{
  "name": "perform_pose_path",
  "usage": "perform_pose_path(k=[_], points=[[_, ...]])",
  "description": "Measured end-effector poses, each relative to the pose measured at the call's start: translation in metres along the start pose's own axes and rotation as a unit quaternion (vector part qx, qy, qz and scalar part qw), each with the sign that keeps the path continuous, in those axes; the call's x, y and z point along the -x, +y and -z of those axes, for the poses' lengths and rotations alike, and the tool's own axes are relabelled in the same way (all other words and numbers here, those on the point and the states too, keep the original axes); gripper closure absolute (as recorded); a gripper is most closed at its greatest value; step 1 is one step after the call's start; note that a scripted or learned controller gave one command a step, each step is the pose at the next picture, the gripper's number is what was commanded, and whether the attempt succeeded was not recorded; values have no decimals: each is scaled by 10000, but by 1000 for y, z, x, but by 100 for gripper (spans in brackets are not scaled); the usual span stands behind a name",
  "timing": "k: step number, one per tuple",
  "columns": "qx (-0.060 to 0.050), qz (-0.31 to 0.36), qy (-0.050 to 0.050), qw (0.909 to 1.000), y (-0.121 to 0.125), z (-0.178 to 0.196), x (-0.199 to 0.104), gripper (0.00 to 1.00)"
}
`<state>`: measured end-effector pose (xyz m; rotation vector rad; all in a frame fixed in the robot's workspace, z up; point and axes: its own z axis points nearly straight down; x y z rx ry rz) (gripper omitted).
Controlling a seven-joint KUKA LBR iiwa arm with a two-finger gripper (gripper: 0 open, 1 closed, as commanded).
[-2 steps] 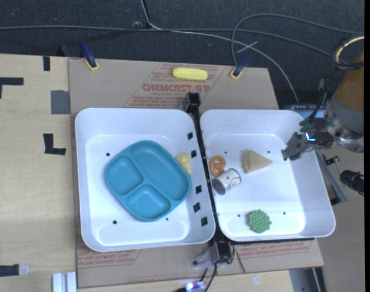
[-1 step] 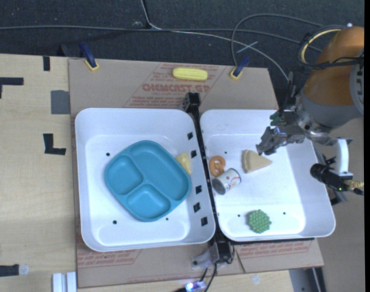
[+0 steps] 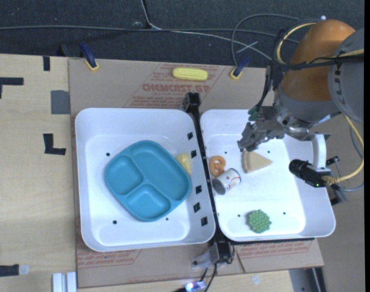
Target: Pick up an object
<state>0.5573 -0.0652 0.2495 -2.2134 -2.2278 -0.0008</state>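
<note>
Gripper (image 3: 250, 140) hangs over the right bin (image 3: 315, 221), near that bin's far side. It is dark and small from up here, so I cannot tell how it is set or whether it has anything in it. It sits just above the far left corner of the tan wedge (image 3: 256, 161), which looks like a slice of cheese or bread. I cannot tell if it touches the wedge.

The grey arm (image 3: 312, 72) comes in from the right, and it has a big orange part near the top.

The right bin has four things in it. The tan wedge lies near the middle. Just to its left is a little orange ring (image 3: 217, 164), like a tiny donut. Right beside the ring, a bit nearer, is a small silver can (image 3: 226, 180) lying on its side. A round green bumpy thing (image 3: 258, 221) sits by itself near the close edge, well apart from the others.

The left bin (image 3: 90, 224) holds a blue tray (image 3: 147, 180) with three sections. A small pale yellow thing (image 3: 184, 161) peeks out at the tray's right edge, close to the wall between the bins.

On the bench (image 3: 27, 193), beyond the bins, lies a yellow corn cob (image 3: 189, 73) on brown cardboard (image 3: 130, 84).
</note>
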Motion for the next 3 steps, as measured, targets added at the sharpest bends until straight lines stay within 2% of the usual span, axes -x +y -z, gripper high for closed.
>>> perform_pose_path(k=[1, 2, 3], points=[[-7, -7, -5, 10000, 4, -9, -44, 100], [-11, 1, 1, 10000, 11, -19, -105, 100], [0, -3, -3, 10000, 31, -16, -156, 100]])
